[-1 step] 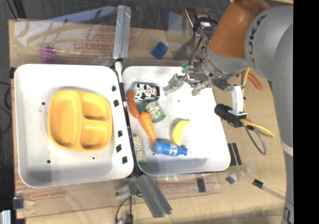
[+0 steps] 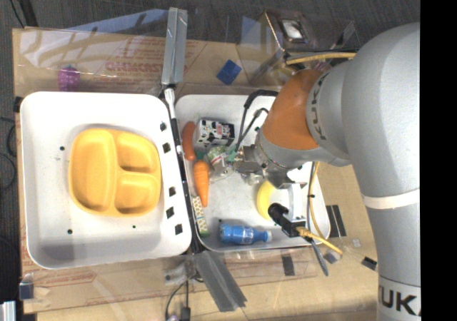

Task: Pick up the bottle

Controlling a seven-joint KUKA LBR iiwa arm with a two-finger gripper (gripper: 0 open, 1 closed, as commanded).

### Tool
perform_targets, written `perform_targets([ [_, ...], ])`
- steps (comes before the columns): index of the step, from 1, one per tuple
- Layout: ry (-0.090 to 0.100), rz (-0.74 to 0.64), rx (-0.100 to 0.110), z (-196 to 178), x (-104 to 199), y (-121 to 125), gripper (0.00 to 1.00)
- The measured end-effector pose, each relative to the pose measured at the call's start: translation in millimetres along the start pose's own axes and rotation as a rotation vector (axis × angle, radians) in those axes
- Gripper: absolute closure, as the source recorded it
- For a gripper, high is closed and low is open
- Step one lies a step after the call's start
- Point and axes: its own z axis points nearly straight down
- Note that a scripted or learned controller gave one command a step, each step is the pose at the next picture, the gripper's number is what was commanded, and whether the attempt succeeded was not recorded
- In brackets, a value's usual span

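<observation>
Since the bottle (image 2: 243, 234) lies flat along the right bin's (image 2: 187, 107) near wall, the pincer (image 2: 230, 162) (whether apart or together, I cannot tell) hangs over the carrot (image 2: 201, 180), well off target.

The letters "KUK" are read in dark print on the grey arm (image 2: 389, 170), low at about 5 o'clock in the view, where the marking is cut off at the edge. Faint reddish print is seen along the clear sheet (image 2: 128, 63) lying on the tabletop toward 11 o'clock, but its words cannot be made out. Black-and-white markings are borne by a small carton (image 2: 215, 131) in the right bin, too small to be read
</observation>
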Motion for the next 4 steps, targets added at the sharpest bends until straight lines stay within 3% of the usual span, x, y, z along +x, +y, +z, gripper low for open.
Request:
perform_targets([
  [1,-0.003,-0.389,-0.007,2,-1,54,0.0],
  [2,-0.003,-0.392,-0.007,-9,-1,54,1.0],
  [3,-0.001,-0.536,0.01,4,22,89,1.0],
  [4,0.007,-0.741,0.042,5,23,101,1.0],
])
